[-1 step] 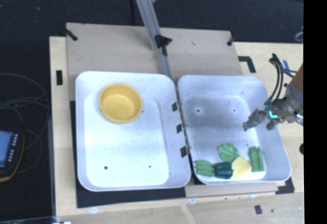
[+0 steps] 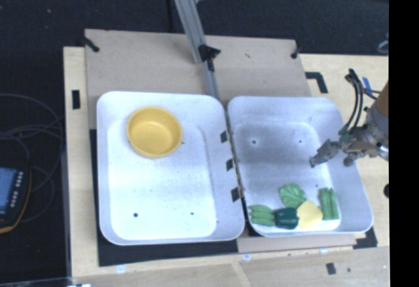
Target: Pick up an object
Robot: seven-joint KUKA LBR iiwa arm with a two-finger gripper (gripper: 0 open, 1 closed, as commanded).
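Several small objects lie in a cluster at the front of the right bin (image 2: pixel 262 123): a light green leafy piece (image 2: pixel 292 194), a green ridged piece (image 2: pixel 328 203), a yellow lump (image 2: pixel 309 215), a dark green block (image 2: pixel 285 217) and a green pod (image 2: pixel 261 214). My gripper (image 2: pixel 335 156) hangs over the right side of this bin, behind the cluster and apart from it. Its fingers (image 2: pixel 321 153) are spread open with nothing between them. A yellow bowl (image 2: pixel 154 132) stands upright at the back left of the left bin (image 2: pixel 163 213).
A grey metal rail (image 2: pixel 190 14) slants down from the top to the seam between the bins. Black cables (image 2: pixel 357 99) trail by the arm at the right edge. A handheld pendant (image 2: pixel 12 192) lies off the bench at the left.
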